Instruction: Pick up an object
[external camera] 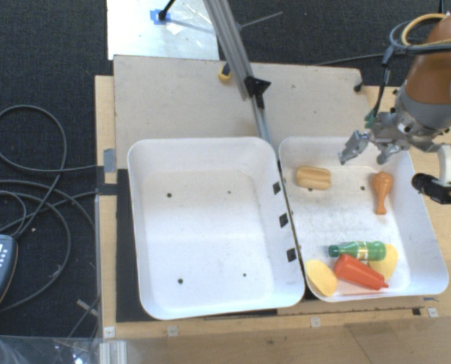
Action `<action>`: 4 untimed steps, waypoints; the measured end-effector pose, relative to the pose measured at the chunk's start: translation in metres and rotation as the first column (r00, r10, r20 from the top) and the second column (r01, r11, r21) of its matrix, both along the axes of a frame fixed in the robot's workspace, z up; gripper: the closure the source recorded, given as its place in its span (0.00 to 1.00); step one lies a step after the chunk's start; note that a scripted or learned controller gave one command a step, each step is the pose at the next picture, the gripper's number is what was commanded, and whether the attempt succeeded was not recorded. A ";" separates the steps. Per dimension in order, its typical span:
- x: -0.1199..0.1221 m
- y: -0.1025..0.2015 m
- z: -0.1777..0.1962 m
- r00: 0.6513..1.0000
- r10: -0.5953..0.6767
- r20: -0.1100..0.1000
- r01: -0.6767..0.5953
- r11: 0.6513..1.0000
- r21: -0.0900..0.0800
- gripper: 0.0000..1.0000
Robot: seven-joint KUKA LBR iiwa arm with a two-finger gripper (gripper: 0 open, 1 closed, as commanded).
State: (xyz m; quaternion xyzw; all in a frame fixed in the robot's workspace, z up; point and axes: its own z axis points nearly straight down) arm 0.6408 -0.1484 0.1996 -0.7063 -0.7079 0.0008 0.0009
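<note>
**Tool spread over the right bin's far edge, nothing in it**

Camera view: The grey arm with its orange band comes in from the right, and its tool hangs above the far edge of the right bin. Its two fingers are spread apart with nothing between them; one fingertip points toward the bin's middle, the other sits closer to the arm.

Inside the right bin, a tan bread roll lies near the far left corner, just below and left of the tool. An orange drumstick lies upright along the far right side, close beneath the tool but apart from it. At the near end, a green bottle lies on its side, touching a red carrot-shaped piece below it. A yellow piece rests at the near left corner, and another yellow piece sits behind the bottle's right end.

The left bin stands beside it on the surface.
</note>
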 end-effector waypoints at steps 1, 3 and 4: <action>0.008 -0.005 -0.055 1.000 -0.001 -0.001 0.001 1.000 0.000 0.00; 0.010 -0.005 -0.092 1.000 -0.001 0.008 0.001 1.000 -0.001 1.00; 0.023 -0.004 -0.037 1.000 0.004 0.011 -0.004 1.000 -0.002 1.00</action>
